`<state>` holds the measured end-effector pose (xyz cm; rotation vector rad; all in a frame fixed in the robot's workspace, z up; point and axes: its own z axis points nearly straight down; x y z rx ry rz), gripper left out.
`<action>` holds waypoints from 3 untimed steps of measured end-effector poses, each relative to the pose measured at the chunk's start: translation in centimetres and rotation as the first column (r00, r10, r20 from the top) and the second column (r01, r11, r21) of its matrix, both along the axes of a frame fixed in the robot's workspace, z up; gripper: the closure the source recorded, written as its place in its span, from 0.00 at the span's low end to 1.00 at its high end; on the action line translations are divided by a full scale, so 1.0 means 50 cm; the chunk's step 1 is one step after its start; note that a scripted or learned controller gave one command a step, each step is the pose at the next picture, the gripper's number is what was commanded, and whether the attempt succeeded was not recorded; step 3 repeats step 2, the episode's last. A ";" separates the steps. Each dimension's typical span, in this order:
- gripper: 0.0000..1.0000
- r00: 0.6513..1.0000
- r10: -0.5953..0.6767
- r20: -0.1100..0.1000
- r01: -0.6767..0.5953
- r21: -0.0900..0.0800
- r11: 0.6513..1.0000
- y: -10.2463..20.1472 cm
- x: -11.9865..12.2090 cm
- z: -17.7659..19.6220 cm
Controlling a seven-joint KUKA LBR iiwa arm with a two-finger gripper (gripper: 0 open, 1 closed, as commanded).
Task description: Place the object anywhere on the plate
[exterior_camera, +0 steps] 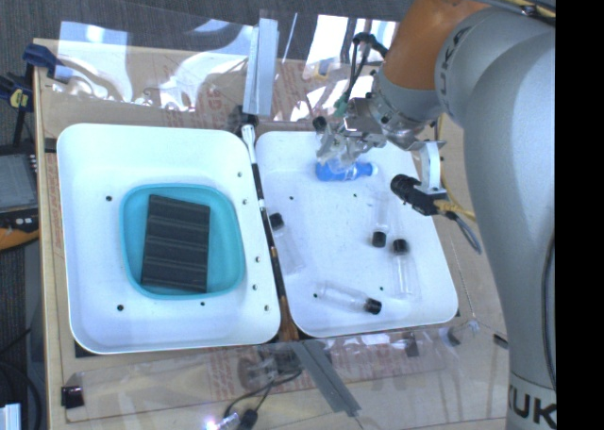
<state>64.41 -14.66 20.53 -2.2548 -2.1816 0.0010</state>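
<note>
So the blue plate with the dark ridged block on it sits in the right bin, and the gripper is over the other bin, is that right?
Not quite. The camera view shows the blue plate, with the dark ridged block on it, in the left bin. The gripper is over the other bin, the right one.

A single fixed camera looked down at a slant on the tabletop (142,381), fairly close, both white bins (85,230) in frame; the arm (491,89) entered right of them, probably nearest the lens.

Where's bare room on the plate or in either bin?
Plate: narrow teal margin around the dark block. Left bin: white floor around the plate. Right bin: bare near-left area; crowded with vials and the gripper over a blue object.
</note>
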 end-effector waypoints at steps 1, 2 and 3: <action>1.00 0.996 0.091 -0.002 -0.091 -0.002 0.996 0.136 -0.131 -0.029; 0.00 0.996 0.090 -0.001 -0.090 -0.002 0.996 0.135 -0.131 -0.029; 0.00 0.996 0.090 -0.001 -0.090 -0.002 0.996 0.135 -0.131 -0.029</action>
